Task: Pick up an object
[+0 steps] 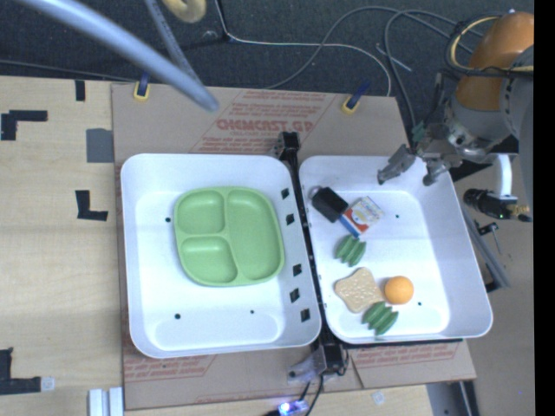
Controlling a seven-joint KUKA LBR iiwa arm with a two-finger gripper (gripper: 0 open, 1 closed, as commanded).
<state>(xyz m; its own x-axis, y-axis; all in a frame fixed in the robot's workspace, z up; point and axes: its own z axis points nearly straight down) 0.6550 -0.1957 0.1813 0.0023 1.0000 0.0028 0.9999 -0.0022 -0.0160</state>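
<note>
The right bin (451, 258) holds a black block (329, 204), a small white card with red and blue marks (360, 214), two green pea-pod pieces (350, 250) (380, 317), a slice of toast (357, 289) and an orange ball (398, 290). My gripper (411, 169) hangs over the bin's far right rim, open, its two fingers spread with nothing between them. It is well above and to the right of the card and apart from every object.
The left bin (143, 232) carries a green divided plate (228, 236). A black clip row (297, 232) joins the two bins. Cables (347, 33) run across the dark floor behind. A grey pole (113, 33) slants across the top left.
</note>
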